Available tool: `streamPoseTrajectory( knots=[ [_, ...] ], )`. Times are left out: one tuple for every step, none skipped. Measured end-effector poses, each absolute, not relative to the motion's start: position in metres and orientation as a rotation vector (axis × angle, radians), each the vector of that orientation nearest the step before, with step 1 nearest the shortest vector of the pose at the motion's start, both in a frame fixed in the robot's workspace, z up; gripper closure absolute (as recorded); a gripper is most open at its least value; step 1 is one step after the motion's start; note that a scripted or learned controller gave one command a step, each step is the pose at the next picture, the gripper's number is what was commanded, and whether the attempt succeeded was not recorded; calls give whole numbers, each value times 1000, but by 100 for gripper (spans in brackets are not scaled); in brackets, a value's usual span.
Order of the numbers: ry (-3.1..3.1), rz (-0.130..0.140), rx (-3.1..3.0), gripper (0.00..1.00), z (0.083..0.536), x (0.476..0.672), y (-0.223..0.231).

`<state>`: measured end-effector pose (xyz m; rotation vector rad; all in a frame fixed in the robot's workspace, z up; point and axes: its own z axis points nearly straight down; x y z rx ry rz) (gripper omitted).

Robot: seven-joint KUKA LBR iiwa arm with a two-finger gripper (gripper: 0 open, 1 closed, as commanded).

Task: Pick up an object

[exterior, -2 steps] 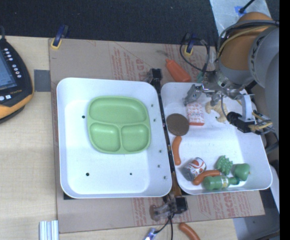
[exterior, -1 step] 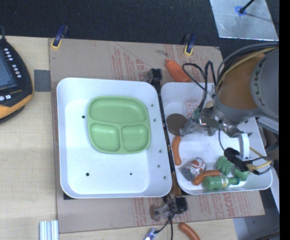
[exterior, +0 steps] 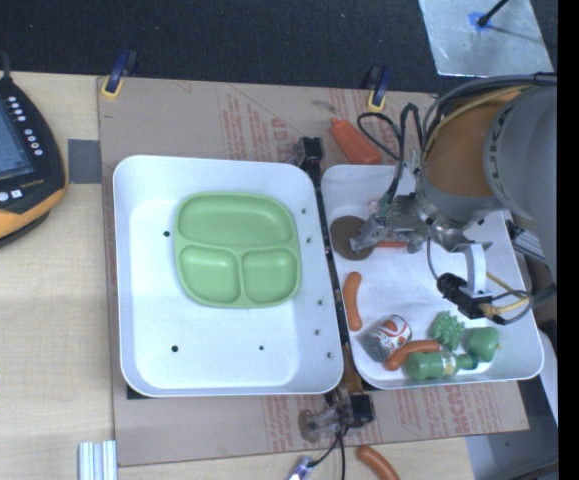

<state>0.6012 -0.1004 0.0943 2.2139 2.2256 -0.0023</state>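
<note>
From above, the grey arm with its orange band (exterior: pixel 469 153) reaches in from the right and hangs over the upper part of the right shallow white bin (exterior: pixel 529 368). Its metal two-finger gripper (exterior: pixel 374 233) points left, low over the bin floor near the divider, just beside a round brownish disc (exterior: pixel 346 236). How far the gripper is parted I cannot tell from here, and nothing is plainly caught in it.

The things to pick lie in the lower half of that bin, apart from the gripper: a slim orange sausage-shaped toy (exterior: pixel 353 301) by the left wall, a small red-and-white can (exterior: pixel 389 334) lying on its side, a second orange sausage (exterior: pixel 412 353) touching it, and a cluster of green plastic vegetables (exterior: pixel 454 348) in the lower right corner.

The left white bin (exterior: pixel 139 298) holds a pale green three-compartment plate (exterior: pixel 237 250) lying flat. Another orange piece (exterior: pixel 354 140) lies on the brown cardboard sheet (exterior: pixel 219 118) above the bins, and one more (exterior: pixel 379 461) below them. A handheld control pendant with orange casing (exterior: pixel 4 163) rests on the wooden bench (exterior: pixel 29 348) at the far left
</note>
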Motion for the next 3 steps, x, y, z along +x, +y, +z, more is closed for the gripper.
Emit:
streamPoseTrajectory(
  knots=[
    [2226, 0, 2216, 0, 94, 643, -109],
    [2220, -1, 2213, 0, 94, 581, -98],
    [2225, 0, 2217, 0, 94, 621, -105]
  ],
)
